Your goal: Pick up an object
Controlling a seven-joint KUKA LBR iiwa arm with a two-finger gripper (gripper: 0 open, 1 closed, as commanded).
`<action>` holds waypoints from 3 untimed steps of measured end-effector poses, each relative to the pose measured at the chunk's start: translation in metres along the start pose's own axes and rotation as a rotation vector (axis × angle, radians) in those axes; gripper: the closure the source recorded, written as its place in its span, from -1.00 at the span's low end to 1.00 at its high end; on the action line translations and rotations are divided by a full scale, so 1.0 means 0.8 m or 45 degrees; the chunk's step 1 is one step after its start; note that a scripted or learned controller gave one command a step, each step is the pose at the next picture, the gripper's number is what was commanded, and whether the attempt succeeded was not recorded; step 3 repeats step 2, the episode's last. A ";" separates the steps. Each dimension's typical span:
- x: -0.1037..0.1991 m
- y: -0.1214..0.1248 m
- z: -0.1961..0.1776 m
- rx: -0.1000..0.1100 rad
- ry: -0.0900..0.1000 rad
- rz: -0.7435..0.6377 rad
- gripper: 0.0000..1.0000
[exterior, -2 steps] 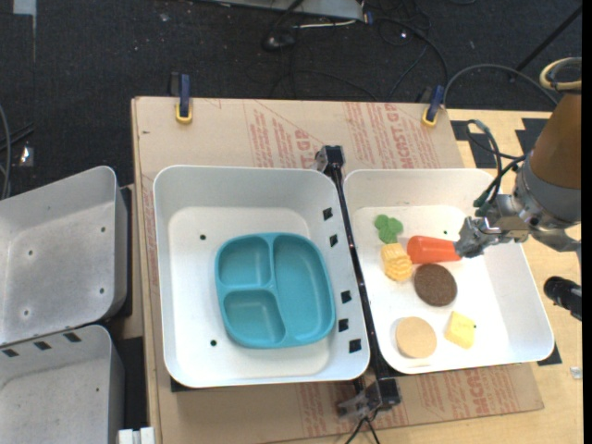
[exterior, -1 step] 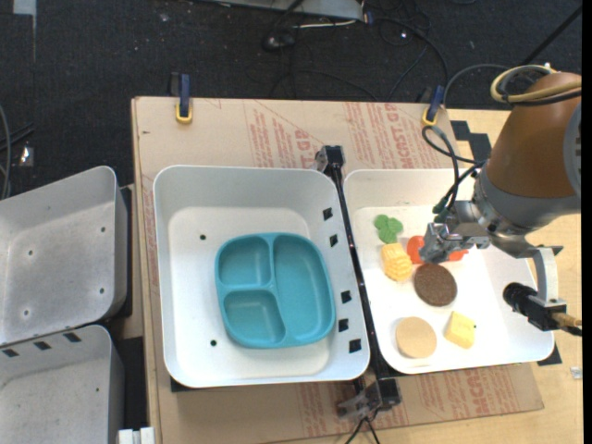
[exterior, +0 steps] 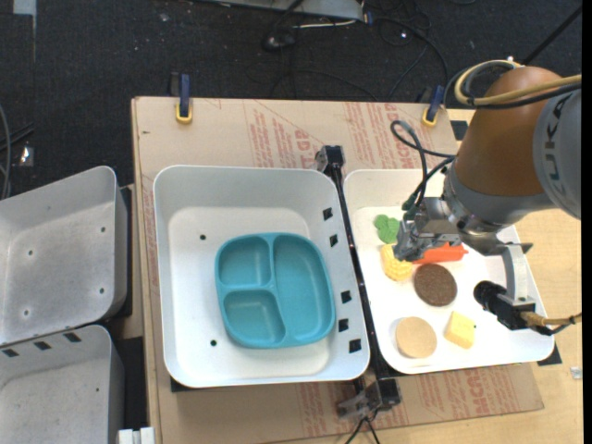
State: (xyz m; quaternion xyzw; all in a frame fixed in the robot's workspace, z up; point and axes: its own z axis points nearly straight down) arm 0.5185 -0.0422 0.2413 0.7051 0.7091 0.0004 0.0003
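The right bin (exterior: 368, 200) holds several small items: a green piece (exterior: 385, 223), a yellow corn-like piece (exterior: 396, 268), an orange-red piece (exterior: 446, 252), a dark brown disc (exterior: 435, 285), a tan disc (exterior: 415, 337) and a yellow block (exterior: 460, 330). My gripper (exterior: 410, 246) hangs low over the bin's upper left part. It sits between the green piece and the corn-like piece, with the orange-red piece right beside it. The gripper's body hides its tips, and nothing shows between them.
The left bin (exterior: 185, 202) carries a teal divided plate (exterior: 274, 289). A black divider strip (exterior: 350, 248) runs between the bins. The grey and orange arm (exterior: 518, 146) covers the right bin's upper right. Yellow clamps (exterior: 184, 111) sit at the board's far edge.
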 end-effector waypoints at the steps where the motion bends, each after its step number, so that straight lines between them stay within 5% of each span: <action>1: 0.061 0.002 0.017 0.004 0.000 0.002 1.00; 2: 0.118 0.003 0.006 0.001 0.000 -0.001 1.00; 3: 0.118 0.003 0.006 0.001 0.000 -0.001 1.00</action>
